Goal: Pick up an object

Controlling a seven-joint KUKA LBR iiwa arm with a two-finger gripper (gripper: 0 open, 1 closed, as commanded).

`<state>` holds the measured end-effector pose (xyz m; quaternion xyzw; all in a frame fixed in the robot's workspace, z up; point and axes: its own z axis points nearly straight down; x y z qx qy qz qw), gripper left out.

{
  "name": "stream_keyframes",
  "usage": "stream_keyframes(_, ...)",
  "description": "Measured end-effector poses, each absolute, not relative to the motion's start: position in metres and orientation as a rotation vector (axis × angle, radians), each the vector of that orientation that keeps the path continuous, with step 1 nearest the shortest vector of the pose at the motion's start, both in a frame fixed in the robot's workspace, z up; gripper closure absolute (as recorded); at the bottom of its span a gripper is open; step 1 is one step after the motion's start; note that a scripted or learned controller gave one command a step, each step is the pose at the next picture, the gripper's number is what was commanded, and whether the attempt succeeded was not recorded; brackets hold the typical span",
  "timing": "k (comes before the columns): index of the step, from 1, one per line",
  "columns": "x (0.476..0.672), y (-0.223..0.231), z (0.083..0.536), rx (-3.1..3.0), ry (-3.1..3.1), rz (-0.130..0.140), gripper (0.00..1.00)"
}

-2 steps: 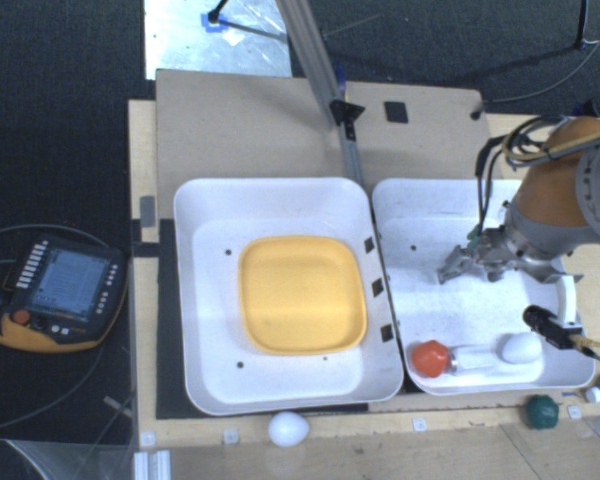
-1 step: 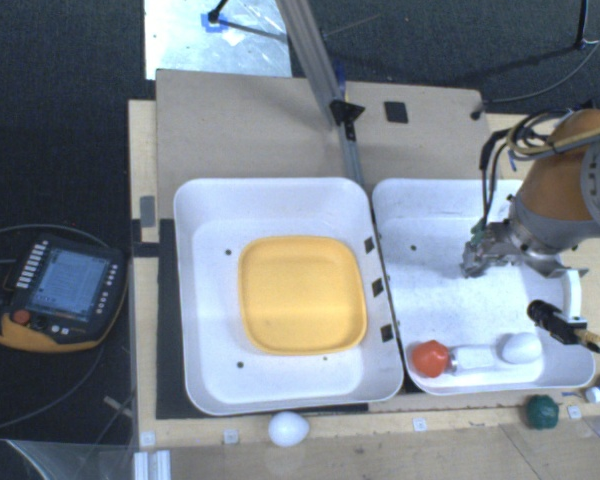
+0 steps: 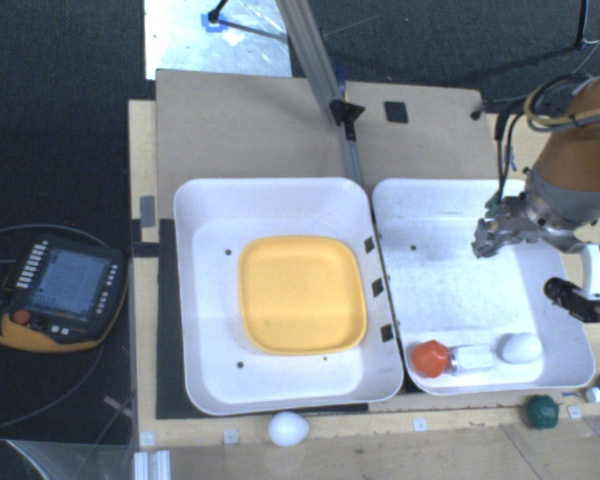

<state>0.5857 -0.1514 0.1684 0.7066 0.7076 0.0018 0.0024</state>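
- Two shallow white bins sit side by side on the bench: the left bin [image 3: 205, 363] and the right bin [image 3: 400, 203], touching along their inner edges.
- A square yellow plate [image 3: 302, 293] lies flat in the middle of the left bin, with bare white floor all around it.
- The arm [image 3: 578, 163], grey with its orange band, comes in from the right edge and hangs over the right bin's upper right part.
- The gripper [image 3: 487, 240] points down and left over the bin's far half; from here it is a dark cluster, and I cannot tell whether it is spread or closed. Nothing is seen caught in it.
- The things to pick lie along the near edge of the right bin, well apart from the gripper: a red-orange ball [image 3: 430, 358] at the near left corner, a small white cylinder [image 3: 472, 358] just beside it, and a white egg-shaped object [image 3: 521, 348] a little further right.
- Outside the bins, a white egg [image 3: 288, 429] rests on the bench just in front of the left bin.
- A dark green ball [image 3: 541, 411] sits on the bench by the right bin's near right corner.
- On the dark floor to the left lies a teach pendant [image 3: 58, 295] with its cable curling around it.
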Motion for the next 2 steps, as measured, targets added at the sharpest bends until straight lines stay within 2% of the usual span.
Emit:
stream_keyframes(1,0.587,-0.152,0.211,2.218,2.220,0.004,1.00)
stream_keyframes(2,0.594,-0.100,0.204,2.216,2.227,0.002,1.00)
